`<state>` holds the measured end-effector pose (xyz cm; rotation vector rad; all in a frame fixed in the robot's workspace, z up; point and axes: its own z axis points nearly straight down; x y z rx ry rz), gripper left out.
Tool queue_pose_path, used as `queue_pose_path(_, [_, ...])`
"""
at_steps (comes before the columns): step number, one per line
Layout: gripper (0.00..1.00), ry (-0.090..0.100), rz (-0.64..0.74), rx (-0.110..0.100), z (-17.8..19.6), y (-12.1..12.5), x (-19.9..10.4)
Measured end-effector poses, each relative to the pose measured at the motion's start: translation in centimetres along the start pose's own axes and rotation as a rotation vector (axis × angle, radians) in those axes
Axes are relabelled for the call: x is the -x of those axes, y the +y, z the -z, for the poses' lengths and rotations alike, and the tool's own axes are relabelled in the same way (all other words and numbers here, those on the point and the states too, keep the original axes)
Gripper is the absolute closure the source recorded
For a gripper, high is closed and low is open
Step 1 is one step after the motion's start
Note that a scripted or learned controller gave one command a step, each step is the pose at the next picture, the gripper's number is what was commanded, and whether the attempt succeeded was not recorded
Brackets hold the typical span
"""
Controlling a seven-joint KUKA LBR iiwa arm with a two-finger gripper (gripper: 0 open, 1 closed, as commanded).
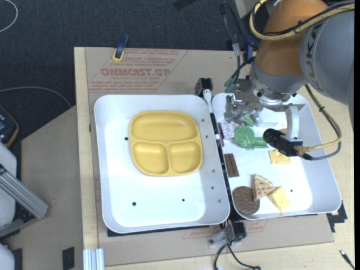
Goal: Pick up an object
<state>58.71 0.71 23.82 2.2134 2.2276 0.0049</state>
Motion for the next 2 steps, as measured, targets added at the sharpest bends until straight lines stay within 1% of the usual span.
queue_pose_path(1, [1.00, -0.002, -0.004, -0.001, -0.42, 0.54, -1.80])
queue_pose_path(2, [1.00, -0.003, -0.005, 0.000, -0.92, 1.21, -1.68])
